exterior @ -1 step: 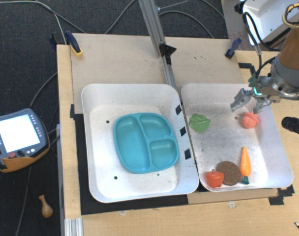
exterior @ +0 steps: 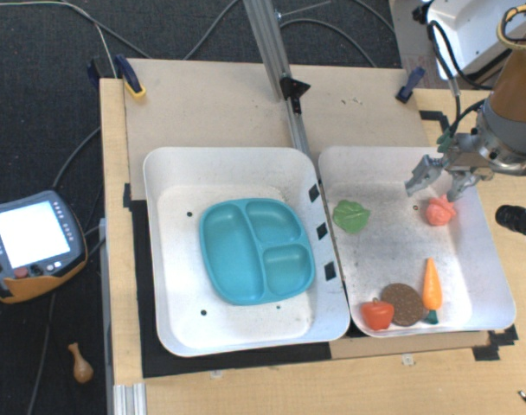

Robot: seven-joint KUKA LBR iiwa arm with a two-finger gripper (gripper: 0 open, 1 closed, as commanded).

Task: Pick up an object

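Nothing is picked up yet, as far as I can judge. My hand [exterior: 442, 182] hangs over the far part of the right bin [exterior: 497, 305], its two fingers [exterior: 421, 176] spread apart with nothing between them. Just beside it, on the near side, a pink object [exterior: 439, 211] lies on the bin floor; it looks like the likeliest target, though I can't say whether my fingertips touch it or hover just above. What is left is the whole grasp: settle around a thing, close, and lift.

The other candidates lie in the same bin: a green piece [exterior: 351, 216] near the left wall, and toward the near rim an orange carrot [exterior: 431, 284], a brown round piece [exterior: 405, 302] and a red piece [exterior: 377, 315], the last two touching. A small teal bit under the carrot's near end is too small to identify. The left bin [exterior: 172, 262] holds a blue divided tray [exterior: 256, 251].

My arm is cut off at the right edge, and my far finger is partly lost against the wrist.
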